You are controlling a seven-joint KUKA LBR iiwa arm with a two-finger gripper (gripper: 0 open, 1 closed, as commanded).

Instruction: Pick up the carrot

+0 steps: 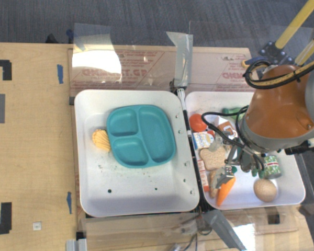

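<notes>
The grey arm's two-finger gripper [229,172] hangs directly above the small orange tapered carrot [224,190], apparently lining up a grab.

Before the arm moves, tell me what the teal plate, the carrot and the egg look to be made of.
Teal plate: probably moulded plastic, uniform colour, smooth low sheen, raised dividers between three compartments.
Carrot: likely a plastic toy, even bright orange, smooth surface.
Egg: tan, matte, smooth; could be plastic or wood, the view leaves it open.
</notes>
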